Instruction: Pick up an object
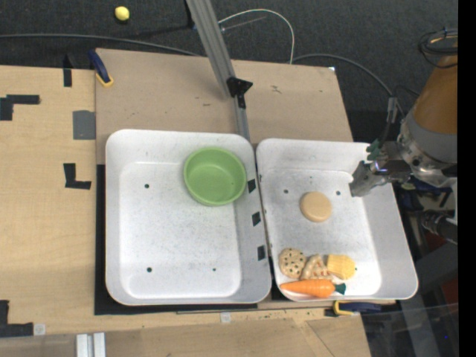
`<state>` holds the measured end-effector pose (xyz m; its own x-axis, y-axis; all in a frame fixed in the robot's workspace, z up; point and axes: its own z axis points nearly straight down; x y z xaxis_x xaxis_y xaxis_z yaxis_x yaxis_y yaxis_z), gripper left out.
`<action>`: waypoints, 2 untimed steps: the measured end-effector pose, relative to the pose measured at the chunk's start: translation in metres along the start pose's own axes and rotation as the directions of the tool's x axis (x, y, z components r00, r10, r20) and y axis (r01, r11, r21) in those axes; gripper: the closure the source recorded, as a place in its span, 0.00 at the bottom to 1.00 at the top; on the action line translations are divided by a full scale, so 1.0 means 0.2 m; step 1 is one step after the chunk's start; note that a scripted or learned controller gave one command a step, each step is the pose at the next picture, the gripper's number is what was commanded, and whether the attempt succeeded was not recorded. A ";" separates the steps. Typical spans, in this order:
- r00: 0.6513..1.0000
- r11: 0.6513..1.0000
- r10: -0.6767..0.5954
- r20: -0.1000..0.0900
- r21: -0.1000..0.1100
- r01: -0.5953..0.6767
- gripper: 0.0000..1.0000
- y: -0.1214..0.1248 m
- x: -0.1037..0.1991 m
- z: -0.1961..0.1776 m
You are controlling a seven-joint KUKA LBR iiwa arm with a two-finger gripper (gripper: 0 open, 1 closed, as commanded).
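Note:
In the right bin (387, 229) a tan round bun-like piece (317, 206) lies near the middle. Along that bin's front edge sit a chocolate-chip cookie (291, 261), a yellow corn piece (338, 265) and an orange carrot (308, 288). A green bowl (215, 175) stands in the back right part of the left bin (126, 222). My gripper (367, 178) hangs over the right bin's right side, to the right of the tan piece and apart from it. Nothing shows between its fingers.
A grey metal pole (212, 39) slants down from the top to the gap between the bins. A small yellow ball (121, 13) lies on the dark floor at the top left. Cables (312, 56) run behind the bench.

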<state>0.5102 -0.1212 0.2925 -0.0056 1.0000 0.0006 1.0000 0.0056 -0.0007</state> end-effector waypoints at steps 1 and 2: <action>1.000 1.000 0.000 0.000 0.000 0.000 1.00 0.14 0.20 0.01; 1.000 1.000 0.001 0.001 0.000 -0.001 1.00 0.31 0.39 0.08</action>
<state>0.5716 -0.0437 0.2775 -0.0049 1.0000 -0.0005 1.0000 0.0049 -0.0010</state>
